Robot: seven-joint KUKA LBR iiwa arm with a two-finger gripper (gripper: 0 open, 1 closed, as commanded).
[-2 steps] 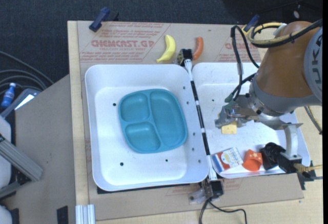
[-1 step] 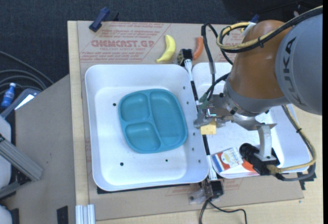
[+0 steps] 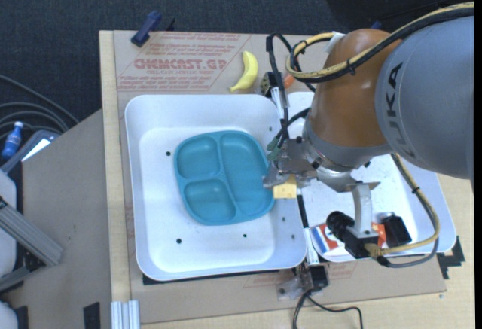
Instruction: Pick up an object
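The arm [image 3: 392, 94] is seen reaching in from the right, its grey bulk and orange band slung low over the right bin [image 3: 433, 203]; the wrist is angled down toward the wall shared by the two bins; the gripper [image 3: 280, 178] is brought to the right edge of the left bin [image 3: 143, 169], just beside the blue divided plate [image 3: 222, 177]; a small yellow block [image 3: 285, 190] is seen right at the gripper's tip, touching or nearly so, though whether it is grasped or the hand is released cannot be told from this angle. The plate is laid flat in the middle of the left bin, its right rim close to the gripper; a banana [image 3: 245, 73] is left on the bench near the far edge, behind the left bin; a red, white and blue item [image 3: 325, 239] is glimpsed at the near edge of the right bin, partly hidden by the cabling [image 3: 354, 233] and mount.
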